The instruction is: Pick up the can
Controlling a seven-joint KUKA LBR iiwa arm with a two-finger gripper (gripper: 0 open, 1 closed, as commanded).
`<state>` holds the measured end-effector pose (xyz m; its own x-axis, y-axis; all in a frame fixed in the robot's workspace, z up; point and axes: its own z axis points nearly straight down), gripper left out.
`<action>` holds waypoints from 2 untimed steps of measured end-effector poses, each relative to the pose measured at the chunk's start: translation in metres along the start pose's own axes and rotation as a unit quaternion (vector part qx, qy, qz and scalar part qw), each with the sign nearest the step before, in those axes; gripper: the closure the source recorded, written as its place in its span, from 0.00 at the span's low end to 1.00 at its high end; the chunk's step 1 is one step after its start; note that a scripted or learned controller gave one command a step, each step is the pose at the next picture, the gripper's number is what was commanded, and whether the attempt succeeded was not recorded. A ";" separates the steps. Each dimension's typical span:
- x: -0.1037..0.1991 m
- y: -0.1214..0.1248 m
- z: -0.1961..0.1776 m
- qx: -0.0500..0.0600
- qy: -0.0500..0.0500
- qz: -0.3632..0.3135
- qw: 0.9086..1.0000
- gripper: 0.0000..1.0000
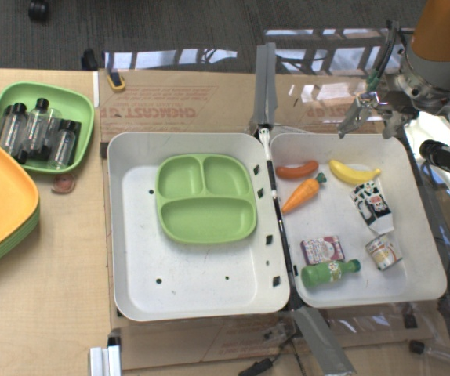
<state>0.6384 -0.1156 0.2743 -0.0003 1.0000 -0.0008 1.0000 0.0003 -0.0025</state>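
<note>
Camera view, looking down on both bins.

Can (382, 252): 1, small, lies on its side in the right bin (421, 284), lower right part, near the bin's right wall. Long axis runs diagonal, upper left to lower right; silver end cap faces lower right. Not gripped, nothing touching it except the carton end just above.

Carton (372, 203): 1, black-and-white cow print, lying just above the can, long axis near vertical w/ slight tilt.

Banana (353, 171): 1, yellow, upper part of right bin.

Carrot (303, 195): 1, orange, greens pointing upper right; sausage (296, 169): 1, red-orange, just above it.

Pink packet (322, 249): 1, flat, left of the can; green bottle (331, 272): 1, on its side just below the packet, cap toward the can.

Left bin (131, 272): holds 1 green divided plate (206, 198), 3 compartments.

Gripper (364, 110): above the right bin's far edge, well apart from the can. Jaws: can't tell wide or narrow from this angle.

Bench, left: green tray (80, 112) w/ approx 4 dark-capped vials (35, 131); stack of orange plates (1, 206) at the left edge.
</note>
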 end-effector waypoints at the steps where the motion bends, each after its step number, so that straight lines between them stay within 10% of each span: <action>1: 0.009 0.009 0.119 0.000 0.000 0.038 0.999 0.00; 2: -0.042 0.005 0.170 -0.011 -0.001 0.000 1.000 0.00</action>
<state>0.6430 -0.1573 0.1043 -0.0007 1.0000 -0.0025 0.9998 0.0008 0.0196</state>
